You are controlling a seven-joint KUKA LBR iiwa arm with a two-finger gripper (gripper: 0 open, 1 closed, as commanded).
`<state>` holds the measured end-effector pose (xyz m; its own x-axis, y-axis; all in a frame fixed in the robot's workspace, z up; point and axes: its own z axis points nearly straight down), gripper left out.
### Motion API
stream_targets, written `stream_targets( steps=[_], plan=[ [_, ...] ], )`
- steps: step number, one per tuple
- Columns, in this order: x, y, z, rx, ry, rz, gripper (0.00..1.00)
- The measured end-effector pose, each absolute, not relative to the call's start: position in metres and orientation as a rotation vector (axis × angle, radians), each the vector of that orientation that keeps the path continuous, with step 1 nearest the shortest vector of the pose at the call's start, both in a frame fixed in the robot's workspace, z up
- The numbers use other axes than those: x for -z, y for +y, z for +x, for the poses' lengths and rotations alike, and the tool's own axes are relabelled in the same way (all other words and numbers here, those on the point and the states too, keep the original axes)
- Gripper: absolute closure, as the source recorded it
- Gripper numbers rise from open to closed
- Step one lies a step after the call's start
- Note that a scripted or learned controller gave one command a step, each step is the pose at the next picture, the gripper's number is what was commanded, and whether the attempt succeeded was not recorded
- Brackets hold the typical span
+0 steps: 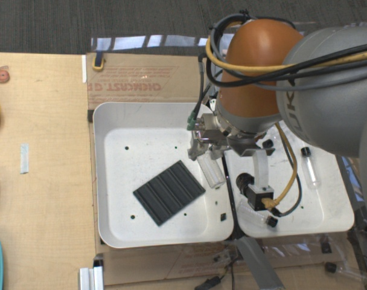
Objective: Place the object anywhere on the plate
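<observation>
The dark ribbed plate (169,192) lies tilted in the left bin (111,162), white floor open around it. The arm (262,71) hangs over the divider at frame centre; whether its jaws are open, I cannot tell.

Dark ribbed plate (169,192) in left bin (111,162), end effector (212,174) beside it

mirrored red print on cardboard (141,80), unreadable
</observation>
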<state>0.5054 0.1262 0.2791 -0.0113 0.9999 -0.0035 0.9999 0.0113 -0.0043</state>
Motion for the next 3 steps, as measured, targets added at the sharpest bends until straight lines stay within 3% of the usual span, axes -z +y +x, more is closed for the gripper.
stream_targets(
  steps=[1, 2, 3],
  plan=[
    [-0.273, 0.180, 0.488, -0.011, -2.003, -2.419, 1.00],
    [-0.312, 0.126, 0.549, -0.007, -2.291, -2.150, 1.00],
    [-0.310, 0.102, 0.551, -0.007, -2.574, -1.799, 1.00]
  ],
)
